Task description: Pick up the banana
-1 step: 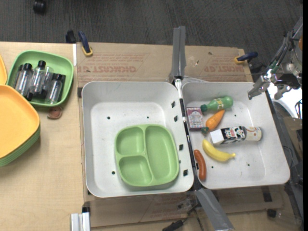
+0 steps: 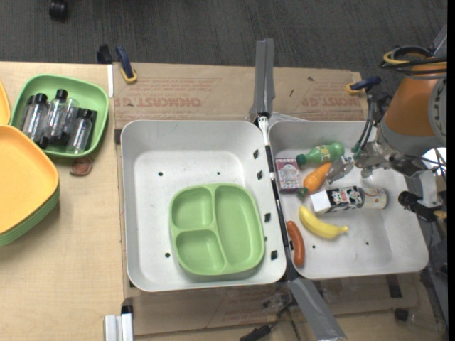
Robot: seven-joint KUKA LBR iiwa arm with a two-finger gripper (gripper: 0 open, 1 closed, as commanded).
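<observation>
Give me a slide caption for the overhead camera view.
Gripper hovers above the right bin, banana lying unheld below.

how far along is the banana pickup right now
Nothing looks done: the banana lies flat on the floor of the right bin, below the milk carton. In hand: the gripper sits over the carrot, apart from the banana. Reaching, grasping and lifting remain.
</observation>
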